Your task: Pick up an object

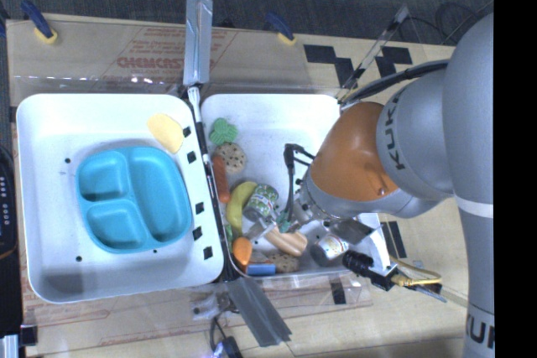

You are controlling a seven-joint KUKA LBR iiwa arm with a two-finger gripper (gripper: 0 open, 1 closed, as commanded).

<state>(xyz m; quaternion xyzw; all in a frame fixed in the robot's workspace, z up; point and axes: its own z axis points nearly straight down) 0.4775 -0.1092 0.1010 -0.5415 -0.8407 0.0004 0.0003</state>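
Arm's in over the right bin [277, 109] w/ the end effector [281, 222] down low among the pile at that bin's front-left corner. Can't tell from here if it's spread or pressed together, too much clutter around it. Stuff in that pile: a banana [237, 204] along the left wall, a green-labelled can [263, 200] just beside it, a tan bread roll [288, 242] near the front edge, an orange ball [242, 251] and a blue marker [261, 269] right at the front wall. Further back along the left wall there's a carrot [220, 174], a cookie [231, 156] and a green leafy thing [222, 131]. Nothing looks lifted; everything's lying on the bin floor.

Left bin [42, 180] has a blue divided tray [134, 197] in the middle, and a yellow sponge-like piece [167, 132] toward its back-right corner, touching the tray's rim.
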